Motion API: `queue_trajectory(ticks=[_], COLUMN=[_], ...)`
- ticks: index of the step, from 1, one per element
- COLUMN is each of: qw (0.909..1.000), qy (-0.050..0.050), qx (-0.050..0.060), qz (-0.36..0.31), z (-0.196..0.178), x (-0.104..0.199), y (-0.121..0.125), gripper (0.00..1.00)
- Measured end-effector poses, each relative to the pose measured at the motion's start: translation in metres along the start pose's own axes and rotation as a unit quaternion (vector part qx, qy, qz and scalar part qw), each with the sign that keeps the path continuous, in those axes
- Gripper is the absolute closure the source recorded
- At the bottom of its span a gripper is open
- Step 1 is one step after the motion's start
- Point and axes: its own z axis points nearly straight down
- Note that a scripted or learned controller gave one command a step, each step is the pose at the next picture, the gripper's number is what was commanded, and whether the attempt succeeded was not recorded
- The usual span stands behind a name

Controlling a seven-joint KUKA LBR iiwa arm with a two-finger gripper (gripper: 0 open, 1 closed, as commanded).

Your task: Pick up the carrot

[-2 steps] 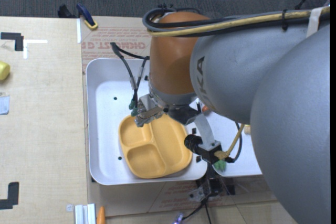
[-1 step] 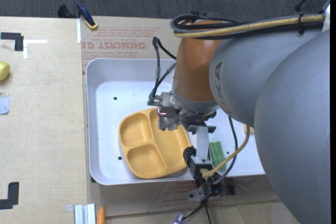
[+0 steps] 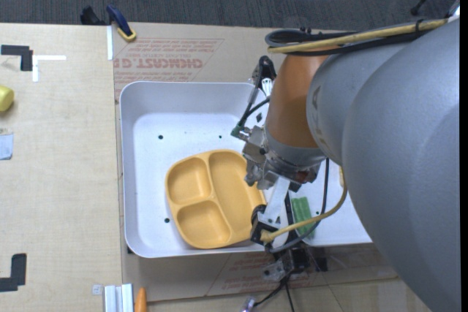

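Our end effector [image 3: 272, 193] at the white bin [image 3: 139, 157]
We see it low over the bin's right side, a yellow divided plate [image 3: 208, 197] just to its left. Whether it is open or closed, and where the carrot lies, we cannot tell.

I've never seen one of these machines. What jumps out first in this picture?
The big grey arm fills the right side, with an orange band above its wrist, reaching down over a white bin. Next comes the yellow tray with three compartments, lying in that bin just left of the arm's tool. A small green thing peeks out beside the tool, too hidden to name.
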Motion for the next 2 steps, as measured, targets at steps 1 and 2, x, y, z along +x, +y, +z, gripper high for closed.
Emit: queue_trajectory(ticks=[1,2], qw=[0.9810,0.9585], qy=[0.000,0.000], qx=[0.000,0.000], qz=[0.194,0.285], z=[-0.021,0.010], x=[0.018,0.077], y=[-0.010,-0.041], gripper=[1.00,1.00])
